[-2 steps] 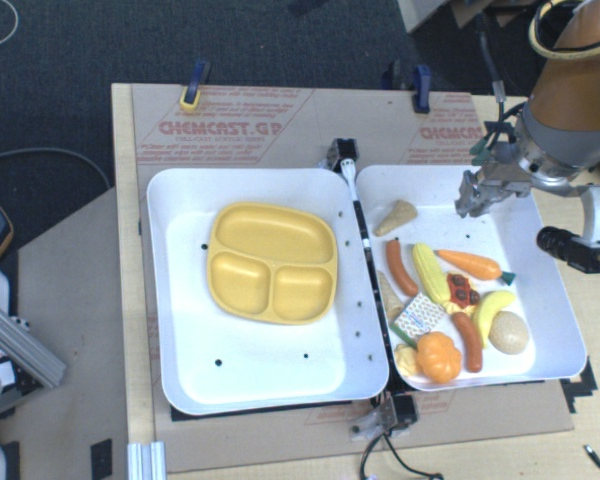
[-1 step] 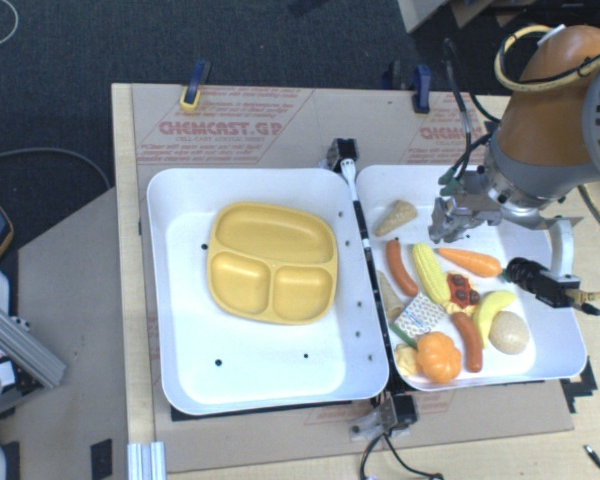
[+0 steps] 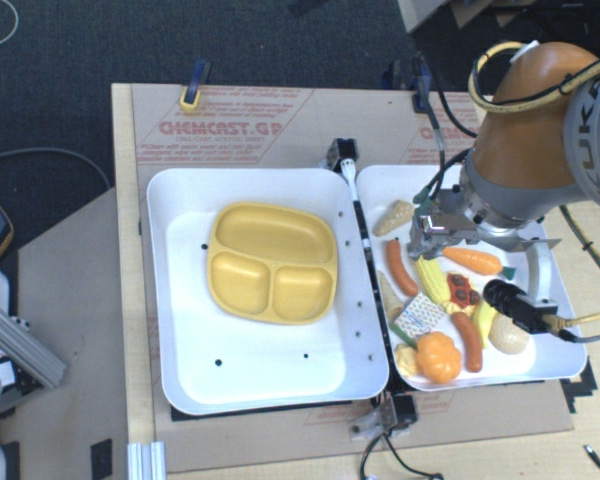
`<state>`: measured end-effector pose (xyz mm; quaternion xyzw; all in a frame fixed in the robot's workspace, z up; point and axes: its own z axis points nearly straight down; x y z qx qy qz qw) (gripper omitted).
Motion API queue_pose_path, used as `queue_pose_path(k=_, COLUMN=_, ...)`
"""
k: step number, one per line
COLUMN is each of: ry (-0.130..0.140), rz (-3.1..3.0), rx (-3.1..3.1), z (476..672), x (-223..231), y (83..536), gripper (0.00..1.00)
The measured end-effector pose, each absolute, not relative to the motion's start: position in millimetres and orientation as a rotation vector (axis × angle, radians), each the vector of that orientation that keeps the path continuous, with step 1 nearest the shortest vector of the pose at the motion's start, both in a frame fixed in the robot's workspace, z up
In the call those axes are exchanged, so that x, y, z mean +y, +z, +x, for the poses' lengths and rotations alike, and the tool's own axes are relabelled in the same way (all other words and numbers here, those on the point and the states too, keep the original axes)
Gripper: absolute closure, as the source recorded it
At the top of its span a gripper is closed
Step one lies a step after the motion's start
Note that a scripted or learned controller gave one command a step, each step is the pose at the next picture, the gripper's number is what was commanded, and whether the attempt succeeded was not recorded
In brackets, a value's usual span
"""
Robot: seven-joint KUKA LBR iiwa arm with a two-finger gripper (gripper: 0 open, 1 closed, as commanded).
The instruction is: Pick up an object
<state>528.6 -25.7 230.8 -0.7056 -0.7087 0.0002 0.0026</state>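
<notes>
The grey arm with its orange band reaches in from the right and hangs over the right-hand shallow white bin [image 3: 540,366]; its gripper [image 3: 430,236] sits low over the back part of that bin, on the side nearer the other bin; from this slant I cannot tell whether it is spread or pressed together.

The small things to pick up crowd this right bin. A yellow plastic corn cob [image 3: 432,280] lies just in front of the gripper; a red toy sausage [image 3: 400,268] lies just beside the cob, toward the neighbouring bin; an orange toy carrot [image 3: 472,260] lies close on the cob's other side. A pale beige toy potato [image 3: 395,218] rests near the bin's back corner, close to the gripper. Toward the front lie a blue-and-white checkered packet [image 3: 420,318], a round orange toy fruit [image 3: 438,356] against the front rim, a second red sausage [image 3: 470,340] beside the fruit, and a pale egg-shaped toy [image 3: 508,340]; these pieces touch or nearly touch one another.

The left-hand shallow white bin [image 3: 280,363] holds a yellow three-compartment plastic plate [image 3: 273,263], lying flat and well apart from the gripper; both bins stand on a brown board with red lettering [image 3: 280,118].
</notes>
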Motion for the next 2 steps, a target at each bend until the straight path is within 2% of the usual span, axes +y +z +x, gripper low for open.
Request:
queue_pose_path(k=1, ry=0.005, rz=-2.213, rx=-2.220, z=485.0, x=7, y=215, gripper=1.00)
queue_pose_path(k=2, ry=-0.004, rz=-2.221, rx=-2.225, z=485.2, x=12, y=235, gripper=1.00)
